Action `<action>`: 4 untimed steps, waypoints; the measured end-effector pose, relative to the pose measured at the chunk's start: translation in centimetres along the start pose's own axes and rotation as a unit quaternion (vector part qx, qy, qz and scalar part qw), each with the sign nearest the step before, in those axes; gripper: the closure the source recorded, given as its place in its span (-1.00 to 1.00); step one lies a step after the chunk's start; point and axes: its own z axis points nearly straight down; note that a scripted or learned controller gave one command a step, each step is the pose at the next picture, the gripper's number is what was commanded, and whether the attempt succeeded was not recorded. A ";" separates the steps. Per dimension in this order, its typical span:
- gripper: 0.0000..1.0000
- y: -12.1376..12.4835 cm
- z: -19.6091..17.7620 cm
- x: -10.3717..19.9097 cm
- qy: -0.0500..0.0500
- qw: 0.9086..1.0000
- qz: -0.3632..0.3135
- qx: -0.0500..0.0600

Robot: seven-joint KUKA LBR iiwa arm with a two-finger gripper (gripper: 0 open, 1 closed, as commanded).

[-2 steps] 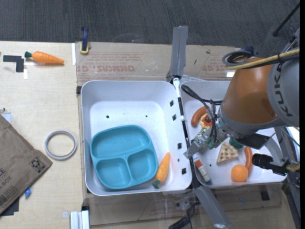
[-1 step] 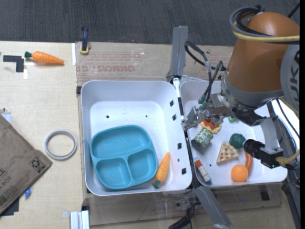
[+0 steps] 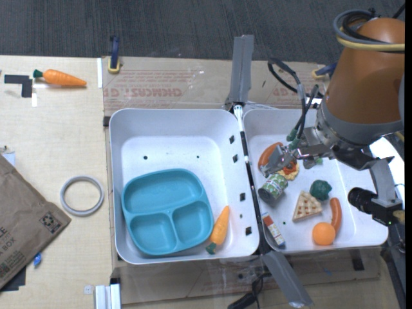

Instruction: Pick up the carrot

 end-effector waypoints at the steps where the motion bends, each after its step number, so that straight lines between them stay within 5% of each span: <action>1: 1.00 0.1 -0.8 0.0 -0.001 1.000 -0.002 0.001; 2: 1.00 4.4 13.0 2.4 0.000 0.981 0.195 0.002; 3: 1.00 0.7 13.0 4.6 0.000 0.961 0.275 0.002; 4: 1.00 0.6 -1.0 3.1 0.000 0.990 0.139 0.000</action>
